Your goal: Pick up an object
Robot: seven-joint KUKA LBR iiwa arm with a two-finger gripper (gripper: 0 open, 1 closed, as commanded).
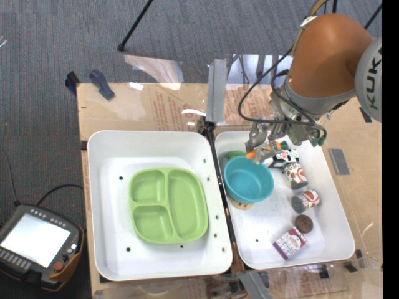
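My gripper [264, 147] hangs over the back left part of the right bin [330, 229], just above the far rim of a blue bowl [248, 179]. Something small and orange shows beside the fingertips, and a green item [232, 157] lies behind the bowl. Right of the gripper sit a black-and-white pack [285, 155], a patterned can [295, 175] and a second small can [305, 200]. A brown disc [303, 223] and a maroon box [289, 243] lie nearer the front. The arm's orange band [330, 55] hides the bin's back edge.
The left bin [106, 229] holds a green divided plate [168, 204]. A metal divider post [216, 98] stands behind the two bins. A teach pendant [37, 245] lies on the floor at the lower left. Cables loop beside the wrist.
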